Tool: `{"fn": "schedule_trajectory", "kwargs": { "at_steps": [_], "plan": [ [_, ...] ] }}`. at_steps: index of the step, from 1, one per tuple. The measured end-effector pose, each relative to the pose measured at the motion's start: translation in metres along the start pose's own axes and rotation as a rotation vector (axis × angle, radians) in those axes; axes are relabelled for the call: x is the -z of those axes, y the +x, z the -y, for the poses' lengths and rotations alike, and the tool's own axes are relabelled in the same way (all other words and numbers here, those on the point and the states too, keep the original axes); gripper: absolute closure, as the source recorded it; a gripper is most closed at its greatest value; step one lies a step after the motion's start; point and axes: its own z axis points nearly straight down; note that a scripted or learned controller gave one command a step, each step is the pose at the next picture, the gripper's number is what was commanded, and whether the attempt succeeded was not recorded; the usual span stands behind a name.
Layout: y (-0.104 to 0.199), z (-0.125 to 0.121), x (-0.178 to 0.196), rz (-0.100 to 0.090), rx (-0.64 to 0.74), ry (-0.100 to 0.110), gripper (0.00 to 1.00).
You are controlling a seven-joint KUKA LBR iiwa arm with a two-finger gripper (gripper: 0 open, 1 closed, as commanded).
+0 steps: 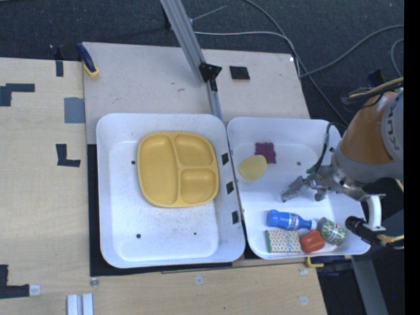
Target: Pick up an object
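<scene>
So the arm came in from the right, grey with that orange band, and was leaning over the right bin. The gripper was down low inside that bin, roughly in the middle of it, over bare white floor. Honestly I couldn't tell whether its pincer was spread or pressed together, the thing was just a small grey shape from that angle, and I saw nothing between it that I could call held. Stuff in the right bin: a pale yellow rounded object near the bin's left wall, with a small dark purple piece just beside it toward the back. Along the front edge there was a blue bottle lying on its side, a patterned green and white packet right below it, a red object next to the packet, and a small green round can touching or nearly touching the red one. All 4 of those sat apart from the gripper, closer to the front. The left bin had a yellow divided plate with 3 compartments lying flat in its upper half.
</scene>
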Motion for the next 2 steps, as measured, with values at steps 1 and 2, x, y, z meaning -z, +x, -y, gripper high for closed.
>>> {"fn": "schedule_trajectory", "kwargs": {
  "at_steps": [1,2],
  "plan": [
    [-0.001,-0.001,-0.017,0.003,0.0,-0.009,0.0],
    [0.0,-0.003,-0.005,0.004,0.001,-0.014,1.0]
  ]
}}
